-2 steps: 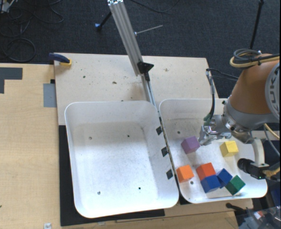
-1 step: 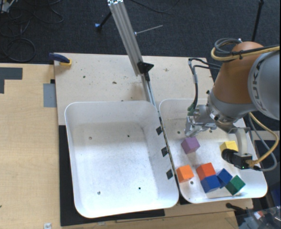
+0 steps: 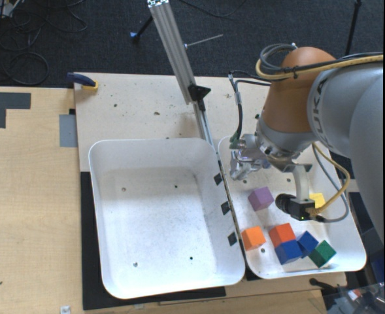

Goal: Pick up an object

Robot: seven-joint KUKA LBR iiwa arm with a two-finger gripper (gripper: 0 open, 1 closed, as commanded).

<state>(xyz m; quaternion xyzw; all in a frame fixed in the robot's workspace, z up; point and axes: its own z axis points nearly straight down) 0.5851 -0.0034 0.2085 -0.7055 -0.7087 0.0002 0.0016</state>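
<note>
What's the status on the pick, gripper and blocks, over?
Gripper low at the right bin's far left corner, nothing seen between fingers. Purple block nearest, just below it. Orange block, red block, blue block, green block untouched.

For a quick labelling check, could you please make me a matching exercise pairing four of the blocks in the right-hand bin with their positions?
Things:
1. purple block
2. light orange block
3. green block
4. yellow block

Places:
A. nearest the bin's right front corner
B. by the divider between the bins, at the front
C. just below the end effector
D. beside the black part on the arm

Pairs: 1-C, 2-B, 3-A, 4-D
</note>
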